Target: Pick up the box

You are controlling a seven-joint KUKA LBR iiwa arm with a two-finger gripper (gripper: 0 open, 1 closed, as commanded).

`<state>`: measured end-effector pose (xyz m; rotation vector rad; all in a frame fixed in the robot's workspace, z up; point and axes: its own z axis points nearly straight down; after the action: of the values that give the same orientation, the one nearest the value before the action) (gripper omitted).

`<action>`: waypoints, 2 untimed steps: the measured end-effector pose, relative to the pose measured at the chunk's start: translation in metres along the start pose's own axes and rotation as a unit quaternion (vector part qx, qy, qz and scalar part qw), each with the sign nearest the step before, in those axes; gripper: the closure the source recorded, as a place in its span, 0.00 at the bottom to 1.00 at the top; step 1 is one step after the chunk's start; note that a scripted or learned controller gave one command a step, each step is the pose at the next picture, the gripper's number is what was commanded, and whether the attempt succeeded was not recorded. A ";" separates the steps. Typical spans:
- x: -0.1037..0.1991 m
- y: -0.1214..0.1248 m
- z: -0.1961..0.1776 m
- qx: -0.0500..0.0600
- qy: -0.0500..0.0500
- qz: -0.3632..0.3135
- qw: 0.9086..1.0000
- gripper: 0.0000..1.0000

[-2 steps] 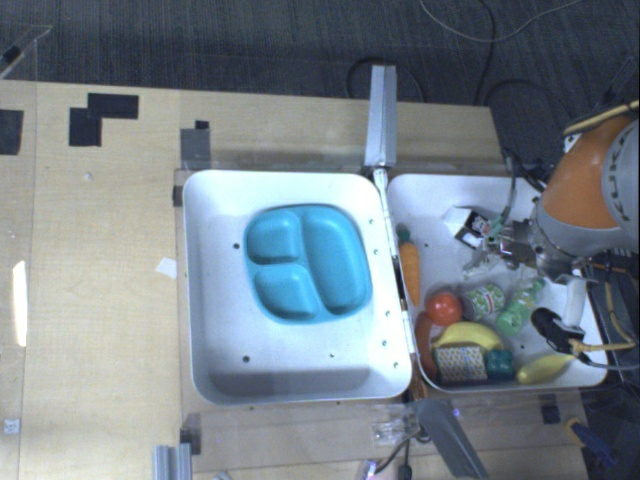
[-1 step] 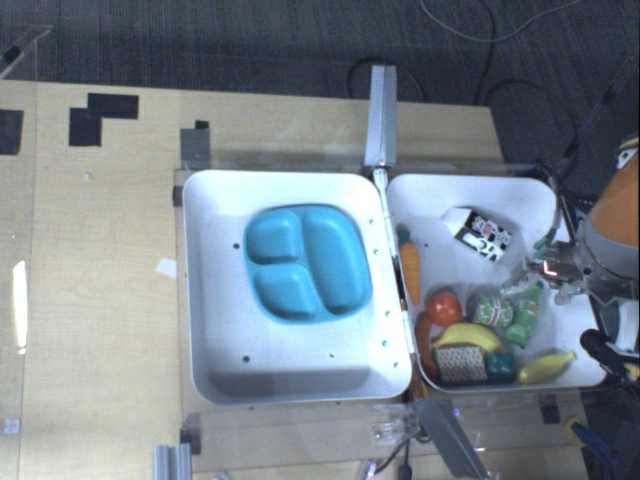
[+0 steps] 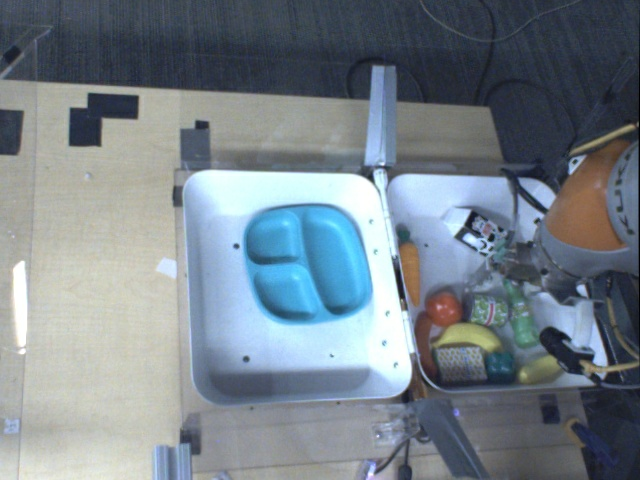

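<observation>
The box (image 3: 478, 230) is a small white carton with black print, lying tilted in the back part of the right bin (image 3: 440, 193). My gripper (image 3: 508, 259) hangs low over that bin, just to the right of and in front of the box, close to its near corner. It sits above a green packet (image 3: 490, 310). Nothing can be made out between its jaws. The grey arm with its orange band (image 3: 600, 203) comes in from the right edge.
The right bin also holds a carrot (image 3: 409, 268), a tomato (image 3: 445, 308), a banana (image 3: 468, 336), a green bottle (image 3: 521, 315), a grey meshed block (image 3: 460, 364) and a yellow fruit (image 3: 540, 370). A blue divided plate (image 3: 305, 261) lies in the left bin (image 3: 215, 268).
</observation>
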<state>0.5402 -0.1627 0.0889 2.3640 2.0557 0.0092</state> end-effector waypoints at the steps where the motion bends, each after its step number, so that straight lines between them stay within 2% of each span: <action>1: 0.011 0.010 -0.001 0.002 0.000 0.052 0.999 0.00; 2: 0.012 0.012 -0.013 -0.001 0.002 0.050 0.999 1.00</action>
<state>0.5540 -0.1522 0.1020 2.4653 1.9357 0.0158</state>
